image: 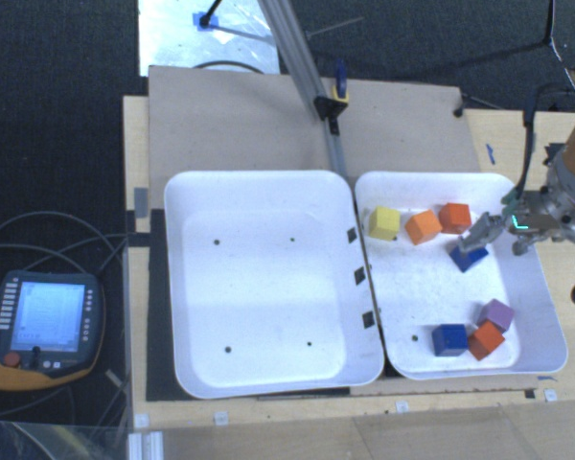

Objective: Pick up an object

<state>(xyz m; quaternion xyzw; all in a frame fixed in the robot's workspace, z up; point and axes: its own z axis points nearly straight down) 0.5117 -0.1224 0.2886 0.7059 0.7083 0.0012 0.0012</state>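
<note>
gripper (473,239): reaching in from 3 o'clock over the right bin (532,286), fingers pinching the blue block (467,255)
blue block: sitting in right bin's upper half, at 5 o'clock of the red-orange cube (454,218)
top row: yellow cube (384,223), orange cube (423,226), red-orange cube lying side by side
6 o'clock cluster: dark blue cube (449,339), orange-red cube (487,339), purple cube (497,313) touching
left bin (259,199): lying at 9 o'clock

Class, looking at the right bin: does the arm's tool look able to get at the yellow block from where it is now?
Probably yes. The yellow block sits uncovered near the right bin's left wall, open from above. The tool is over a blue block; two orange blocks lie between, so it should travel above them.
</note>
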